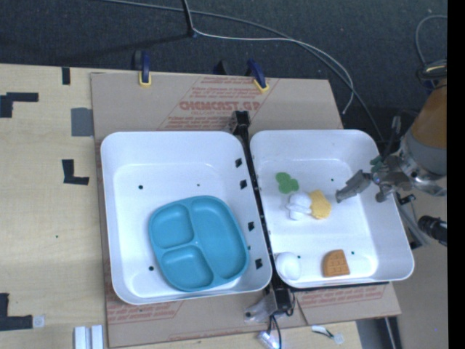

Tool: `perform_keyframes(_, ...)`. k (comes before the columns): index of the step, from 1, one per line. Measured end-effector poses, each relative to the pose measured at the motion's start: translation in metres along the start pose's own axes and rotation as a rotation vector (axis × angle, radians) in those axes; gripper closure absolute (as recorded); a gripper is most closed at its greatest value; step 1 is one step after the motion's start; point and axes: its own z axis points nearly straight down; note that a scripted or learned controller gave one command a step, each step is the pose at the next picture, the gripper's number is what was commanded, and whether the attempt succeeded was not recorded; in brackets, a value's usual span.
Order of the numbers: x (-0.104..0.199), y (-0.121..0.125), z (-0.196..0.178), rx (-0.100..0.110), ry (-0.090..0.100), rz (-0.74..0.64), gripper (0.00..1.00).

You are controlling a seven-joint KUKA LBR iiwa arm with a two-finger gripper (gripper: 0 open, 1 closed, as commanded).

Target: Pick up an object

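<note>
Two shallow white bins sit side by side on a sheet of brown cardboard [218,104] laid over the surface, held at its far edge by two blue and yellow clamps [144,70]. The left bin [120,158] holds a blue divided tray [197,243] with three compartments, lying flat toward the bin's near side. The right bin [341,140] holds the small things on offer: a green piece [285,182] near its middle-left, a white object [297,206] just below that, and a yellow object [320,204] touching the white one on its right. Toward the near wall lie a white round object [289,265] in the left corner and a tan, biscuit-like piece [335,263] a little to its right, apart from it. The arm [430,133], grey with an orange band, comes in from the right, and its gripper [352,188] hangs over the right side of the right bin, pointing toward the yellow object and close to it but not touching. Nothing lies between the jaws; whether they are spread or closed cannot be told from this angle. A dark cable [290,42] trails across the dark floor beyond the surface.
</note>
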Motion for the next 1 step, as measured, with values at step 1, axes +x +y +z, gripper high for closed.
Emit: perform_keyframes(1, 0.0001, 0.0017, -0.0038, -0.008, -0.002, -0.001, 0.00)
